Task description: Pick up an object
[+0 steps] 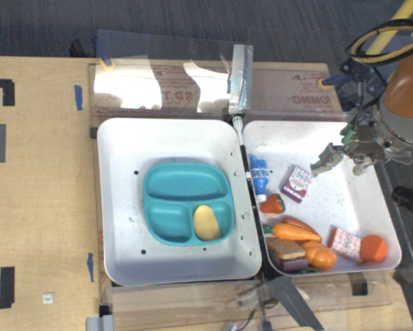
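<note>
My gripper (342, 163) hangs over the back right part of the right bin (344, 133), open, with nothing between its fingers. Left of it lies a small purple and white carton (297, 183). A blue bottle (259, 174) rests against the bin's left wall, with a red pepper (273, 203) just below it. Along the front of the bin lie a carrot (297, 232), a brown sandwich-like piece (287, 252), an orange fruit (321, 257), a pink box (344, 242) and a red-orange ball (374, 248).
The left bin (116, 185) holds a teal divided tray (187, 192) with a yellow potato (206, 223) in its lower right compartment. A clear panel and a metal post (239, 78) stand behind the bins. Cables (378, 40) loop above the arm.
</note>
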Controlling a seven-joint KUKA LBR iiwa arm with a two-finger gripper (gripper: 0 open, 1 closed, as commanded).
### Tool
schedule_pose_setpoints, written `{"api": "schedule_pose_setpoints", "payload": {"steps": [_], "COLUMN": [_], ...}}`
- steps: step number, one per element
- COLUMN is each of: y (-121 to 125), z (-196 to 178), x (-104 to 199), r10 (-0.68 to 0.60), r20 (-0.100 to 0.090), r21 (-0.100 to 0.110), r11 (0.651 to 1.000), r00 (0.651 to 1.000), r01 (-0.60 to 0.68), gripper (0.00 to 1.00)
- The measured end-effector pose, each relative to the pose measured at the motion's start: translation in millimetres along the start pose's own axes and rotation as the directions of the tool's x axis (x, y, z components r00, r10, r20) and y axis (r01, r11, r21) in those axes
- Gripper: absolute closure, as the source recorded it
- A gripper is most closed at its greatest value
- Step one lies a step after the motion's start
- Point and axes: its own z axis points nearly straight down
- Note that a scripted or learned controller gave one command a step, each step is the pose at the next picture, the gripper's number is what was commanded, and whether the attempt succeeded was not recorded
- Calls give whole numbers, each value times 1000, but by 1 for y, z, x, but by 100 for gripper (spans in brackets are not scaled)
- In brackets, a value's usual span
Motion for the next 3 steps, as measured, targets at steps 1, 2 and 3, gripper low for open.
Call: {"api": "schedule_pose_setpoints", "payload": {"steps": [1,2,3], "y": [33,72,29], "z": [139,179,179], "x": [-25,-19,-55], "r10": [-12,-69,-81], "r20": [-2,2,3], "r21": [12,-8,-4], "r11": [1000,998,997], "r00": [1000,998,997], "r01": [12,69,81], "gripper": [0,0,0]}}
